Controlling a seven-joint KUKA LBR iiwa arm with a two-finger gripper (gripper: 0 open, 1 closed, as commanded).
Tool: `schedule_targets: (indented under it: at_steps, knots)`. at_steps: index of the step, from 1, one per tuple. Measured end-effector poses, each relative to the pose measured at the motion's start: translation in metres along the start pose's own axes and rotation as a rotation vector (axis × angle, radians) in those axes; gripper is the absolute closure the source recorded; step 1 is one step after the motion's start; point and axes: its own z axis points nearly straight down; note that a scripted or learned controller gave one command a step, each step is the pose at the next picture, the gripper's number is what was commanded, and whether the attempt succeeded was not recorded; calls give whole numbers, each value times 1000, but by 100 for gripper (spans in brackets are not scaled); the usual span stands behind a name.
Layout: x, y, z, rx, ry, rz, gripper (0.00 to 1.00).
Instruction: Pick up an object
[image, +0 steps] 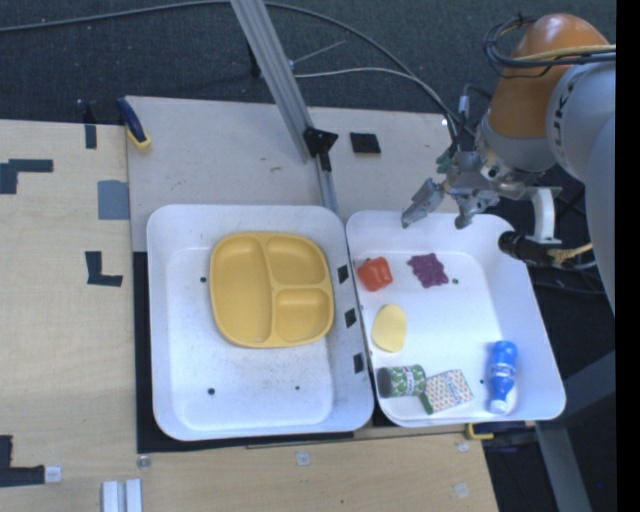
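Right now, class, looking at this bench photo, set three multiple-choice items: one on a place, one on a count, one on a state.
1. Where does the yellow divided plate lie?
A. left bin
B. right bin
C. bare bench

2. How many loose objects lie in the right bin?
A. three
B. six
C. nine

3. How is the gripper?
A. clamped on the blue bottle
B. open, holding nothing
C. resting on the plate

Answers:
1 A, it sits in the left bin.
2 B: red piece, purple piece, yellow piece, green can, patterned packet, blue bottle.
3 B, its fingers spread with nothing between, above the bin's far edge.
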Motion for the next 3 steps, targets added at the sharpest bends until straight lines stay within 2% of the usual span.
schedule_targets:
  at_steps: [2,3]
  knots:
    - [5,-8,125,-1,0,0,0]
    - [6,-7,112,-3,0,-1,100]
